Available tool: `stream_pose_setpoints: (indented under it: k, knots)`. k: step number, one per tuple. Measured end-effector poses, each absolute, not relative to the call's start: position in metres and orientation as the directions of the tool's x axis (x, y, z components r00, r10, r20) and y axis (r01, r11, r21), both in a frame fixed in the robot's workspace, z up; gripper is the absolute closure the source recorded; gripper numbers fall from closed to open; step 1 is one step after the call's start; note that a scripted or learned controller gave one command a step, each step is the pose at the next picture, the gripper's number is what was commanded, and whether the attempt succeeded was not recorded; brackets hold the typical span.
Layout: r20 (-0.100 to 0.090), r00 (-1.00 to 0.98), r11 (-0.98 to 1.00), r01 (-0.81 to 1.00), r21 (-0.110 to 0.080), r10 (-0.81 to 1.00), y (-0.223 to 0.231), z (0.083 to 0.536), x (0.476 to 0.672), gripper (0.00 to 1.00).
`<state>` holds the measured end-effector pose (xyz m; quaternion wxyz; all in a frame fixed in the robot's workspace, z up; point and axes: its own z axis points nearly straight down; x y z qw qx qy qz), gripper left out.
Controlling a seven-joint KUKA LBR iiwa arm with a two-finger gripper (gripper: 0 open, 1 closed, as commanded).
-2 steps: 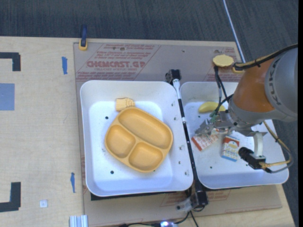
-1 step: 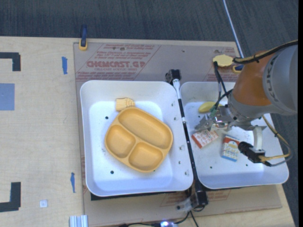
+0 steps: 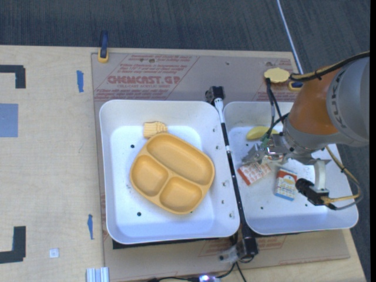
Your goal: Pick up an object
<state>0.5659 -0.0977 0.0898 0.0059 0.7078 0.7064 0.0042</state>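
Claw [image 3: 260, 153] low in right bin [image 3: 346, 219], over red-white packet [image 3: 254, 173]; open or clenched, cannot tell, too blurred. Blue-white carton [image 3: 286, 185] just beside, yellow piece [image 3: 257, 133] near. Risk: crowded items, grasp slips or nudges packet aside.

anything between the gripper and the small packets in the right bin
Nothing visible does. The gripper is low in the right bin, right above the red-and-white packet, with the blue-and-red packet lying uncovered beside it.

Yellow-orange divided plate [image 3: 171, 173] in white left bin [image 3: 111, 175] (red-and-white packet [image 3: 254, 173] in the right one)
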Motion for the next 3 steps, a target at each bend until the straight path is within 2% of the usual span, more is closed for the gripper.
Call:
stream_pose_setpoints:
  k: [1,3]
  knots:
    - [-0.001,-0.001,0.001,1.000,0.007,1.000,-0.0935,0.0863,0.5796,0.00]
    - [0.000,-0.001,0.001,1.000,0.004,1.000,-0.0956,0.0864,0.5718,0.00]
